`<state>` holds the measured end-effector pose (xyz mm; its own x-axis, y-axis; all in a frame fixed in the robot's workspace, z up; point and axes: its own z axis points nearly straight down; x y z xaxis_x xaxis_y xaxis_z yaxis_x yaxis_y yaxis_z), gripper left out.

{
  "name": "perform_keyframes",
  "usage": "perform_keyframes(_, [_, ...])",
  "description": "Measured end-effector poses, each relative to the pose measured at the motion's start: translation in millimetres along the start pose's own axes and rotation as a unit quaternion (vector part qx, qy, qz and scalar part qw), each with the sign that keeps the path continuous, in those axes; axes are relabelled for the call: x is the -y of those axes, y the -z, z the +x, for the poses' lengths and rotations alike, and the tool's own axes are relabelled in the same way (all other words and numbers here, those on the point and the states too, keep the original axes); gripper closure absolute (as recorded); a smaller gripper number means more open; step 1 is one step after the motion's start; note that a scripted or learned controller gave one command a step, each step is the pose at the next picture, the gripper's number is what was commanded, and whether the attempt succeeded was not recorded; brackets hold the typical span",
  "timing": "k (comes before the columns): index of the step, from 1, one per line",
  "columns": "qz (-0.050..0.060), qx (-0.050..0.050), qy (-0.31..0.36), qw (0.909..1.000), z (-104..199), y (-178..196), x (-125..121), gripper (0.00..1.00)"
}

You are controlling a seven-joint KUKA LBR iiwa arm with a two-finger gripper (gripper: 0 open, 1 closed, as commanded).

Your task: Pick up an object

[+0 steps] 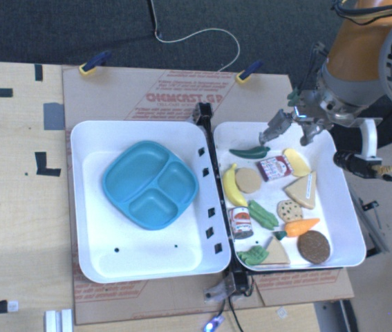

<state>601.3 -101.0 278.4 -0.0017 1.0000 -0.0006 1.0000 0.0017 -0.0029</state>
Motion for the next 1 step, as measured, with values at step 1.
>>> perform_keyframes(1, [0.0, -0.002, 0.003, 1.0, 67.1, 28.1, 48.7, 0.0])
